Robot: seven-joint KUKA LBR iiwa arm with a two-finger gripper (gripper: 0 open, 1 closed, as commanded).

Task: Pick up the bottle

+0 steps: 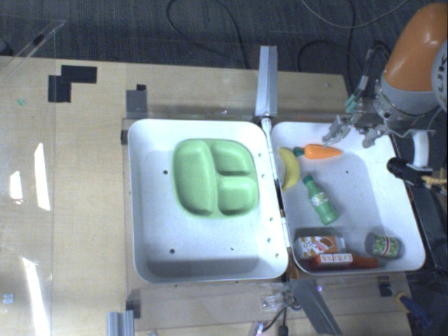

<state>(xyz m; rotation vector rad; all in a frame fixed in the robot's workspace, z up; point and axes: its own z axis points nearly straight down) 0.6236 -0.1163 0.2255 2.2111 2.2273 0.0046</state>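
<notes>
Left bin (140,208), shallow white plastic: you have one pale green three-compartment tray (214,176) sitting near its middle. Nothing there concerns the pick.

Right bin (413,254), same make, touching the left one along the shared wall. Against that wall, a yellow banana (289,167). Just beside it at the far edge, an orange carrot with a green top (318,152). Your target, the small green plastic bottle with a green cap (320,201), lies on its side just left of the bin's middle, cap toward the far-left corner, close to the banana but apart from it. Along the near edge: a red-and-white labelled packet (320,245), a red sauce bottle lying flat (341,260), and a green-labelled tin can (383,245) toward the near-right corner.

Two-finger gripper (355,127) hangs over the far edge of the right bin, right of the carrot. Fingers look spread, nothing between them.

Judgement: approach step, no grasp made. Next move calls for travel toward the bin's middle, wrist turned so the fingers straddle the bottle's body across its width, then descent clear of the banana.
</notes>
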